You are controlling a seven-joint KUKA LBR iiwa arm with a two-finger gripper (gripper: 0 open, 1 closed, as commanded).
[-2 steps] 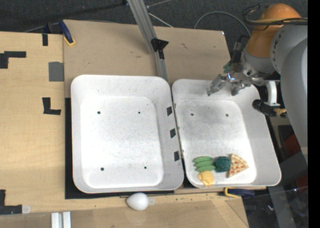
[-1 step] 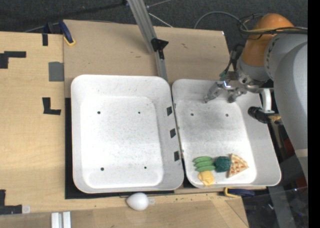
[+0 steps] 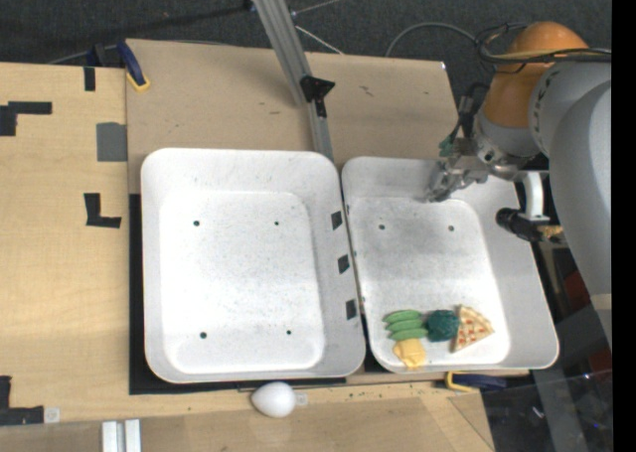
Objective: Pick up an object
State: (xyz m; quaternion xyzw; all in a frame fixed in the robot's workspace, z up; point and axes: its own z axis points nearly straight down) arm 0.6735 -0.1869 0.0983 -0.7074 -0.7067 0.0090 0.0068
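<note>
Wooden bench [image 3: 229,92] carries 2 bins; toys [image 3: 437,329] cluster lower right in the right bin [image 3: 417,241]. Gripper [image 3: 444,182] hovers upper right, grip state unclear. Step: approach; next, travel down-frame and descend.

1. the arm [image 3: 581,142] has a smooth, rounded shell of pale grey, bulky at the view's right side.
2. an orange band [image 3: 532,68] caps the joint above the wrist, glossy and dome-shaped, with a second orange section just below it.
3. thin dark cables [image 3: 497,41] loop over the orange part and run down along the wrist.
4. the gripper [image 3: 445,182] is a small assembly of grey metal and dark parts, narrower than the arm, with fine detail too small to make out.
5. a black fitting [image 3: 517,222] with a white piece beside it sticks out from the grey shell's lower edge.
</note>
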